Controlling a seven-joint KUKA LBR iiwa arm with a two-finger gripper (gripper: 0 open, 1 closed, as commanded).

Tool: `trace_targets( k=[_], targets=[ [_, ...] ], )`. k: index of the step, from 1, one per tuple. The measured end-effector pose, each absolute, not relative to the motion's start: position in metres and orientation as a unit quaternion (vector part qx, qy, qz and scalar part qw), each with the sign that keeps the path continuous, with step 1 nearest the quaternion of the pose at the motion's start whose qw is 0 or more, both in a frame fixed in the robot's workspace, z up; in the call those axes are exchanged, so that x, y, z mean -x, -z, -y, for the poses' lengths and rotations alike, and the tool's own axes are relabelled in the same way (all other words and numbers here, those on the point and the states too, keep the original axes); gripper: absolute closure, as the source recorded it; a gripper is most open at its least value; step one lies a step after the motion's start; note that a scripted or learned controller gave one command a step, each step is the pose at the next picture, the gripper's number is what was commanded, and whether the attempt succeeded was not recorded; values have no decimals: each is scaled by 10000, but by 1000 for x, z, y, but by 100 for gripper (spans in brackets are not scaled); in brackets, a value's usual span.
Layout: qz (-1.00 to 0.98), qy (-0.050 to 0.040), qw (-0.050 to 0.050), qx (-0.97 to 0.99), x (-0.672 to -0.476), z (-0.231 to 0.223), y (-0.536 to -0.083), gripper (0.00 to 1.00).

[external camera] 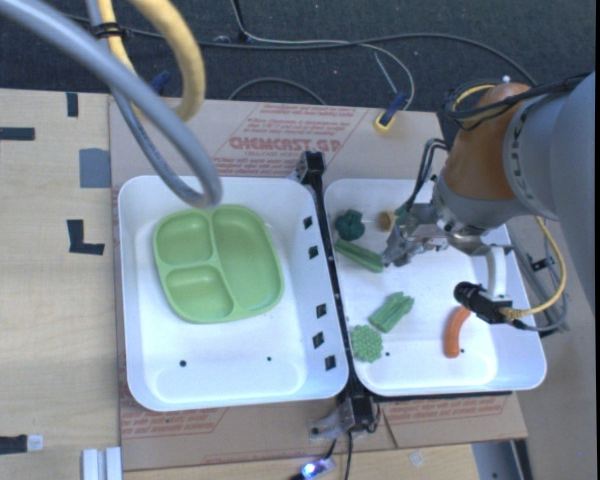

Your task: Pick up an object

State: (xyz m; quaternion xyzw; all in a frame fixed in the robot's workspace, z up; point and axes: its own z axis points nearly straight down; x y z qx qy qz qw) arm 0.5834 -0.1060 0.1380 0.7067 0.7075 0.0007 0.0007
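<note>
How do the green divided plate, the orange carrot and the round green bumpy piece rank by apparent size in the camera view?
1. green divided plate, clearly largest.
2. and 3. orange carrot and round green bumpy piece: similar overall, the carrot longer but thinner, so I leave them unranked.

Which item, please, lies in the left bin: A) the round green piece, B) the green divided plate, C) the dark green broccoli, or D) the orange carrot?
B: the green divided plate lies in the left bin, while the other pieces are in the right bin.
</note>
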Motion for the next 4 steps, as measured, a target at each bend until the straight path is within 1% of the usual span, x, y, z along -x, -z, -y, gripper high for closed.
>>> trace_targets(
  k=[2,3,4],
  targets=[
    [-7076,-16,25,-7066,-576,110,-263,100],
    [-7090,2,-6,-7052,-580,58,-253,100],
    [-7090,10,-17,-7052,-562,10,-242,100]
  ],
)
